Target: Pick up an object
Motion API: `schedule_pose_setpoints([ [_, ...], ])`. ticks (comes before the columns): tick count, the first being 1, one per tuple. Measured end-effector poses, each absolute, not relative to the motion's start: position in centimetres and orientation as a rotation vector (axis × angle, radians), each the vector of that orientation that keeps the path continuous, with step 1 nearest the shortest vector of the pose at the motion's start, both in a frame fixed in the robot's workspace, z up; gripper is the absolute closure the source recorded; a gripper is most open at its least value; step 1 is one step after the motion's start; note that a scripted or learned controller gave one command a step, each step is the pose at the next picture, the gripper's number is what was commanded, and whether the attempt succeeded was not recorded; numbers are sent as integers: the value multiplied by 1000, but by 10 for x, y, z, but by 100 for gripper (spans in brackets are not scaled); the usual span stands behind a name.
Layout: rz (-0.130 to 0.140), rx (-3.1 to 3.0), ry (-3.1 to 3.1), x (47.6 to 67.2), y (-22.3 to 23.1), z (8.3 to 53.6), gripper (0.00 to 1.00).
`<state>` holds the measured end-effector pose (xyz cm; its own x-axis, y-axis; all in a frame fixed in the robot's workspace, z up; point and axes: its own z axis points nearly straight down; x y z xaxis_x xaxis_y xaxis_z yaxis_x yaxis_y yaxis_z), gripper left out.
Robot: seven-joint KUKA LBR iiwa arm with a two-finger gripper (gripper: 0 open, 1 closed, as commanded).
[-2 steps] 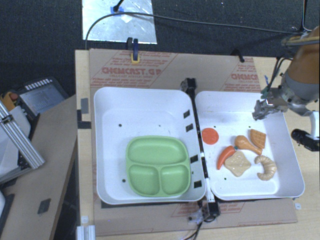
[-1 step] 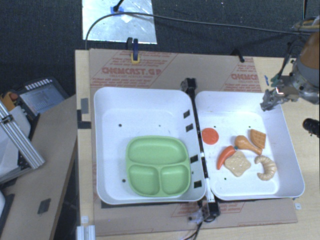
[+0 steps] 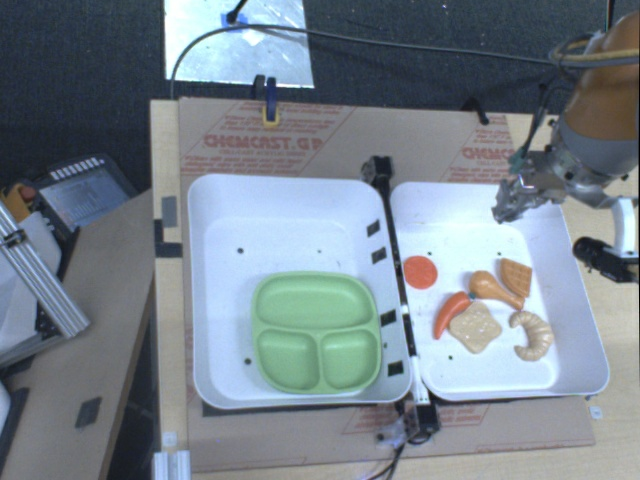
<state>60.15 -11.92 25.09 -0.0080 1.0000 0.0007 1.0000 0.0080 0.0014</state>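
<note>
Gripper above right bin's far edge, finger state unclear, nothing seen held. Toy foods near bin's front. Green tray in left bin.

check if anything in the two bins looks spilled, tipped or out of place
Nothing stands out. The green three-compartment plastic plate lies flat in the left white bin. The toy foods sit loosely grouped in the right white bin: a round red slice, a red chili pepper, a drumstick, a croissant.
</note>
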Motion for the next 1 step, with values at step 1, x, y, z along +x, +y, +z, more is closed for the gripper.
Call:
schedule_pose_setpoints([
  [1,3,2211,2233,610,-63,238,100],
])
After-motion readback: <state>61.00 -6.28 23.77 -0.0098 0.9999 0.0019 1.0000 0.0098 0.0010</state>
